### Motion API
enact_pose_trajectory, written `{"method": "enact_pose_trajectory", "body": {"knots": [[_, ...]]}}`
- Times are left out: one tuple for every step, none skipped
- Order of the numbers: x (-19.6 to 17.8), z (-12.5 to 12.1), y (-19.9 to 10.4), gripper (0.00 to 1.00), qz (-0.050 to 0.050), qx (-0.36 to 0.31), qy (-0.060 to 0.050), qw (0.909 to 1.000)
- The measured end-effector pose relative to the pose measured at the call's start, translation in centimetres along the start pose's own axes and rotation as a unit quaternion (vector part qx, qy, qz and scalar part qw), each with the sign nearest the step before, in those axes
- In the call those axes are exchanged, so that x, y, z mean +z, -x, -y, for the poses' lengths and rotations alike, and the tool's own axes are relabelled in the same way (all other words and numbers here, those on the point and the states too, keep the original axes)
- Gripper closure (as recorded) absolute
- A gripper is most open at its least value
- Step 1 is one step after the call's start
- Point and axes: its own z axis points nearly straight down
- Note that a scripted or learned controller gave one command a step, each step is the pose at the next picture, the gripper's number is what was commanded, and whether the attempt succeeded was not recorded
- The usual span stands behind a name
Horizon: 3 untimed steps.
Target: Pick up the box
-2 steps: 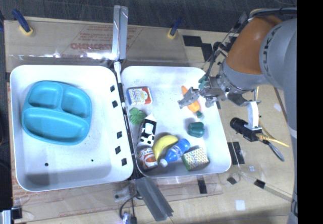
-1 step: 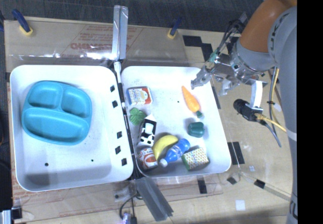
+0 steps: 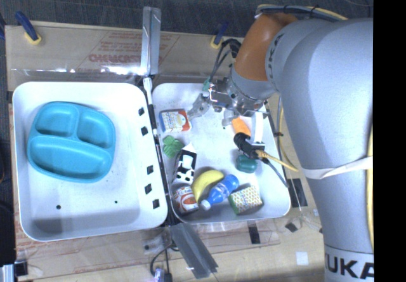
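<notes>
Box (image 3: 245, 198), which we took to be the patterned block, sat at 5 o'clock in the right bin (image 3: 212, 144), just beside the blue bottle (image 3: 222, 190). End effector (image 3: 216, 104) hovered near 12 o'clock, well apart from it; we couldn't tell whether it was spread or pressed together. Risks we flagged: the bottle and banana (image 3: 206, 182) crowding the box could foul a grasp, or the black-and-white carton (image 3: 186, 166) could get picked instead.

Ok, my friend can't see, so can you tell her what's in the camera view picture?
A grey robot arm reaches from the right, its gripper over the back of the right white bin, which holds a banana, a blue bottle, a patterned box and other small things. The left bin holds a blue divided plate.
</notes>
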Motion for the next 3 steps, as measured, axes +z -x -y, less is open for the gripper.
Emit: {"method": "enact_pose_trajectory", "body": {"knots": [[3.6, -2.2, -3.8, 0.00, 0.001, 0.001, 0.006, 1.0000], [1.2, 0.8, 1.8, 0.00, 0.000, 0.001, 0.001, 1.0000], [3.5, -2.9, -1.6, 0.00, 0.001, -0.127, 0.006, 0.9919]]}}
